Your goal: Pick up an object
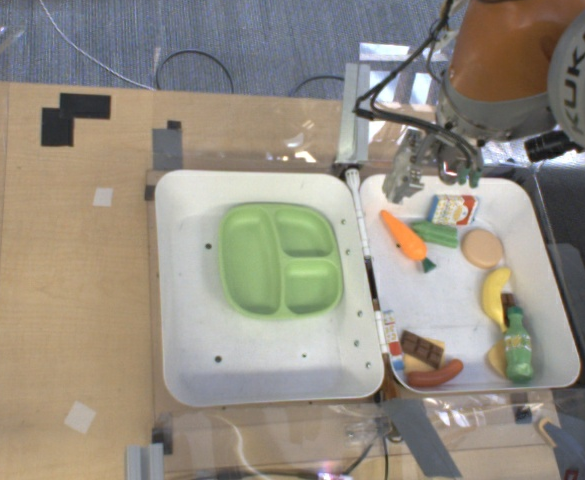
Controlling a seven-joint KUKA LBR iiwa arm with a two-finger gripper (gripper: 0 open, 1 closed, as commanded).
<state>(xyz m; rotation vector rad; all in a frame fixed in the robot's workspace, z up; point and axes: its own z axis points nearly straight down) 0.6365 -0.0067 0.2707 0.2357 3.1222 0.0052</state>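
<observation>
Camera view. You have the tool (404,181) hanging over the upper left corner of the right bin (542,230), reached in from above the bin's far rim. Its fingers point down and look slightly parted, with nothing between them; they touch no object that you can confirm. I judge this a hover before a descent, not a grasp.

The pickable objects all sit in that right bin, which is why the arm is over it. Just below the tool lies the carrot (404,236), slanting down and away. Beside the tool, toward the arm's side, stands a small red-and-white carton (454,208), with a green vegetable (436,234) under it, touching the carrot's leafy end. Further from the tool: a tan round disc (482,248), a banana (494,296), a green bottle (518,352), a chocolate bar (421,347) and a sausage (435,373) at the near rim.

Well off to the tool's other side, the left bin (187,268) holds a green divided plate (278,259), likely too flat to grip.

The carrot is the nearest candidate.
</observation>
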